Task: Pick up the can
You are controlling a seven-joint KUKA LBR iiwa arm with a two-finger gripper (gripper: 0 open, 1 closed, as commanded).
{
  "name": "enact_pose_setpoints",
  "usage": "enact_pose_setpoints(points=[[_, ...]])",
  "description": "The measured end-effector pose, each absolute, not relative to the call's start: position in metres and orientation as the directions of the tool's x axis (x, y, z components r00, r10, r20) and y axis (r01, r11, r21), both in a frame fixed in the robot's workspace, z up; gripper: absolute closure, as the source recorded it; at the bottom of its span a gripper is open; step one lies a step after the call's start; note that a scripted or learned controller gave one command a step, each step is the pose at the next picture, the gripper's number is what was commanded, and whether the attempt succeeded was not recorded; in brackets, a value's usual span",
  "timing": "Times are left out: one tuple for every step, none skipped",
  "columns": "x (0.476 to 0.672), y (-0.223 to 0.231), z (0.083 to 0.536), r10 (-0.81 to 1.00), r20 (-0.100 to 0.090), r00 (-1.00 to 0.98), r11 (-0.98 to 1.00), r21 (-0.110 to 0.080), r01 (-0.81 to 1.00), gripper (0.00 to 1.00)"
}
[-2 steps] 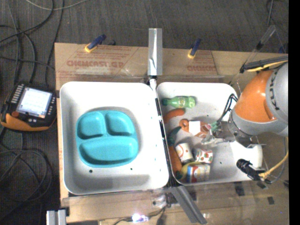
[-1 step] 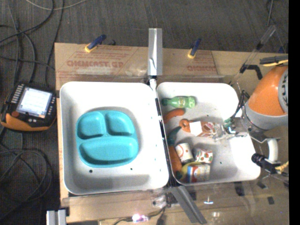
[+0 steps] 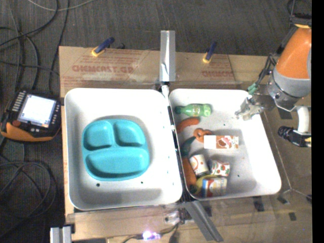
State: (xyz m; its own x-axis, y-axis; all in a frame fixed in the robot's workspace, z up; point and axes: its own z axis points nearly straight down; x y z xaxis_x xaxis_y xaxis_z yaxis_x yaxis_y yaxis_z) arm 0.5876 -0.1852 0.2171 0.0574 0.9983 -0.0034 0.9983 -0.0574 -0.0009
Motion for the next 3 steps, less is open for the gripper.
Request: enact_pose_setpoints(points=[[0.554, -0.220, 0.124, 0.901, -0.002, 0.434, -0.434, -0.005, 0.901, 1.00], [0.586, -0.211, 0.108, 0.864, -0.003, 0.503, -0.503, -0.004, 0.864, 1.00], [0.612, -0.216, 0.155, 0.852, -0.004, 0.524, -0.524, -0.001, 0.852, 1.00]])
